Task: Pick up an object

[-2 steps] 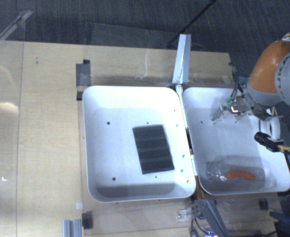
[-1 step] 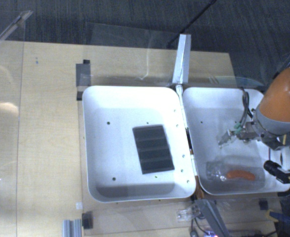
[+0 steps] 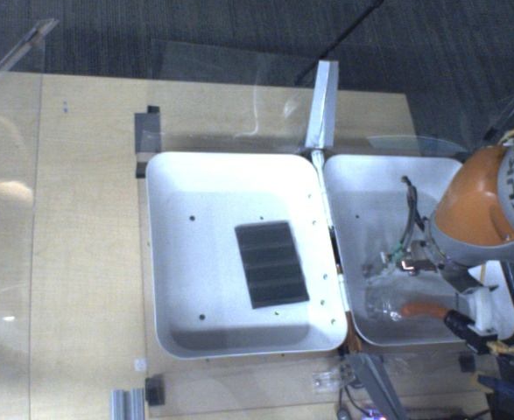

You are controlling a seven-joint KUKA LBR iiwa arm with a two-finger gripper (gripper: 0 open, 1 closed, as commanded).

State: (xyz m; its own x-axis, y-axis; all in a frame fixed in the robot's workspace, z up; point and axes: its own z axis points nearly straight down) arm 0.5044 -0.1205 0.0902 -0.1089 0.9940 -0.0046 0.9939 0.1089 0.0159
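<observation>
A flat black ribbed rectangle (image 3: 272, 264) lies near the middle of the left bin (image 3: 178, 234). My gripper (image 3: 407, 264) is down inside the right bin (image 3: 362, 191), under the orange wrist band, above the bin's front half. Just in front of it lies a small orange-brown elongated thing (image 3: 425, 308). Clear plastic pieces (image 3: 382, 303) rest on the bin floor to the gripper's left. Nothing can be seen held in the gripper.
A thin dark wire-like thing (image 3: 409, 201) runs from the back of the right bin toward the gripper. The wall between the bins (image 3: 331, 234) is close to the gripper's left. A metal post (image 3: 323, 112) stands behind the bins.
</observation>
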